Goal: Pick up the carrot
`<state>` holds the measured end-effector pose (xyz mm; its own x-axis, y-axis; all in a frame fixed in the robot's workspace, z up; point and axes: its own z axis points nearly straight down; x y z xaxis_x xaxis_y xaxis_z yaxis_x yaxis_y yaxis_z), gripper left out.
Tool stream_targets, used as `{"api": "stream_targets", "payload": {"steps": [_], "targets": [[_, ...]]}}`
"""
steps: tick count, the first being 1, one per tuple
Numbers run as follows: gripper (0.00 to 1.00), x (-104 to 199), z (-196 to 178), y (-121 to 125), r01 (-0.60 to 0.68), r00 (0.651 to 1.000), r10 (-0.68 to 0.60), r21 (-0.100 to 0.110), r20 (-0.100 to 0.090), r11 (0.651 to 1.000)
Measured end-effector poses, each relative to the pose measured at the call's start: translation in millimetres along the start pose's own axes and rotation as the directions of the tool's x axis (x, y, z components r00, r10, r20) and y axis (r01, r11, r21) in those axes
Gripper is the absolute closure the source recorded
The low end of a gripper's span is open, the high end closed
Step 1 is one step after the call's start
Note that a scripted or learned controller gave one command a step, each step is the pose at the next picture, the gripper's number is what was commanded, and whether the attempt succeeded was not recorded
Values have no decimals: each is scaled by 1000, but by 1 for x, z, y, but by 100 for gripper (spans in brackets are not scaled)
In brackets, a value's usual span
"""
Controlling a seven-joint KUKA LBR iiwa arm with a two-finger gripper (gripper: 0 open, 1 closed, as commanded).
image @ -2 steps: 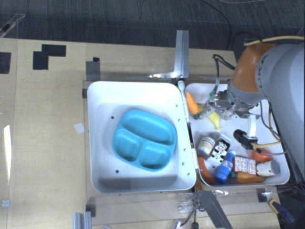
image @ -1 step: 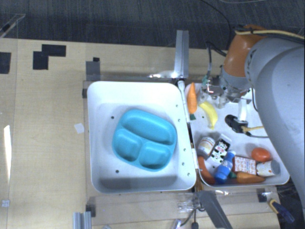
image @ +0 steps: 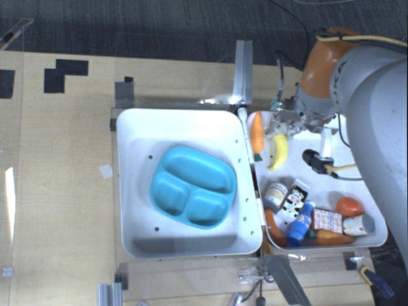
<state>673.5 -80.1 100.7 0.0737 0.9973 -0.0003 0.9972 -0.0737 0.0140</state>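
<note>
The carrot (image: 256, 132) is a slim orange piece lying lengthwise against the left wall of the right bin (image: 373, 234), near its far end. My gripper (image: 286, 123) hangs over the far end of that bin, just right of the carrot and right above the top of a yellow banana (image: 278, 152). Nothing shows as held. The grey arm with its orange band (image: 322, 62) covers the bin's right side.
The left bin (image: 134, 171) holds a blue divided plate (image: 192, 185). At the near end of the right bin lie a small can (image: 275, 195), a blue bottle (image: 299, 223), a red carton (image: 327, 220), a black-and-white box (image: 294, 199) and orange-red items (image: 349, 205).
</note>
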Motion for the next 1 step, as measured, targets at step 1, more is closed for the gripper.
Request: {"api": "stream_targets", "payload": {"steps": [1], "targets": [[100, -78, -116, -43, -288, 957, 288, 8, 3, 957]]}}
